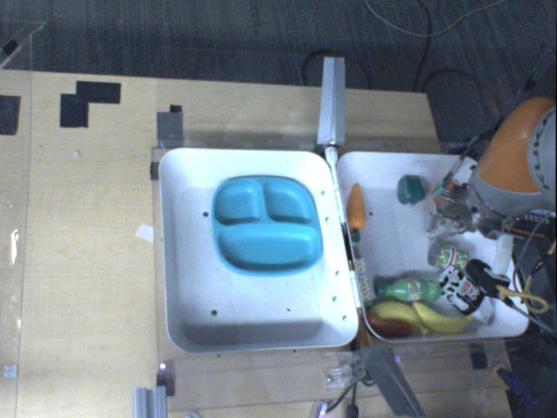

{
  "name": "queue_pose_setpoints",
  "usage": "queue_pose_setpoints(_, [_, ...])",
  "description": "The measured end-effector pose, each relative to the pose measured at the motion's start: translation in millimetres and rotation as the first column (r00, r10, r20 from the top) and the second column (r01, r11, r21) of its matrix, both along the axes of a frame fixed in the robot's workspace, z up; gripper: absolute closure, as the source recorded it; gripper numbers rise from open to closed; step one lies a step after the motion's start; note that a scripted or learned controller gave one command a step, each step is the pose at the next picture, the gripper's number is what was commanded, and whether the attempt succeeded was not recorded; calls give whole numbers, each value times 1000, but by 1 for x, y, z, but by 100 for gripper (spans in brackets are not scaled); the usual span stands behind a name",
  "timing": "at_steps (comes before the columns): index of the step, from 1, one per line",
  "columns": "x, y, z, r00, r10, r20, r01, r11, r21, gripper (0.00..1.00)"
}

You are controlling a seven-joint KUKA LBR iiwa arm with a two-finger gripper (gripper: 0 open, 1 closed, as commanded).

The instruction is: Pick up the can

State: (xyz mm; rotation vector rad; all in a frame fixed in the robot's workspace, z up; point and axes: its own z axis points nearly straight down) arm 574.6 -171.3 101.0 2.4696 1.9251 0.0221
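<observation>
The can (448,256), small with a green and white label, lies in the right bin (383,172) near its right side. My gripper (441,219) hangs just above and behind the can, at the end of the grey arm with its orange band (520,146). From this view I cannot make out whether the gripper touches the can.
Around the can lie a green bottle (406,288), a banana (426,315), a dark red fruit (389,326), a black and white item (459,289), a teal object (411,189) and a carrot (356,207). A blue divided plate (265,223) sits in the left bin (187,259).
</observation>
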Motion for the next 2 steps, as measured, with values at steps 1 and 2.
queue_pose_setpoints(1, [0,0,0,1000,0,0,0,1000,0,0])
queue_pose_setpoints(2, [-33,-15,-12,996,-93,-5,93,996,0,0])
